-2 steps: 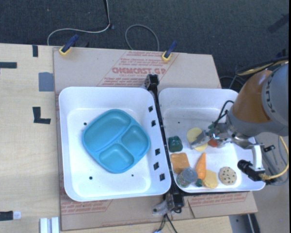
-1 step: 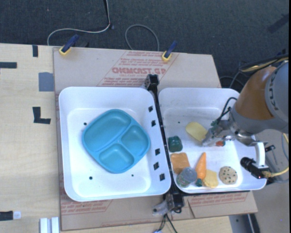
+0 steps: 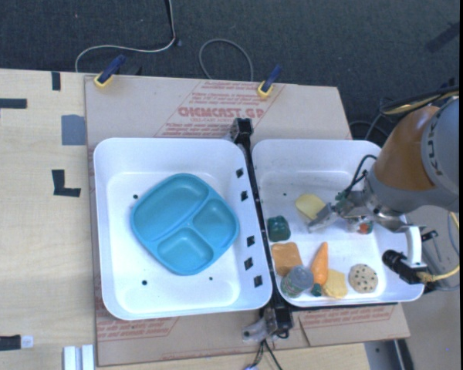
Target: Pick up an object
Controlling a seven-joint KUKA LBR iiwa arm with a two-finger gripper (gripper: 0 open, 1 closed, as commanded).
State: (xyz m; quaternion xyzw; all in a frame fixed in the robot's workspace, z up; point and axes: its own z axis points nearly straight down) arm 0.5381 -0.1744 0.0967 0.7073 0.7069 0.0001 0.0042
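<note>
1. yellow, pale and blocky, the small wedge-shaped toy piece lies in the right white bin, just beside the tip of the grey metal claw; i take it as the likeliest target.
2. it looks like light moulded plastic or foam, stiff enough to pinch and not fragile, though a smooth skin could slip. across its short sides would be my choice of hold.
3. its long axis runs roughly left to right with a slight tilt, the broader end toward the bin's middle.
4. the claw points leftward and low over the bin floor, with nothing visible between its tips; whether it is spread or closed i cannot tell from here.
5. the orange carrot-shaped toy stands nearly upright in the view, tip toward the near wall, long axis front to back; it is slim and would roll.
6. nearby sit a dark green rounded piece, an orange square block and a tan cookie-like disc.
7. the blue divided plastic tray lies in the left white bin, well apart.
</note>
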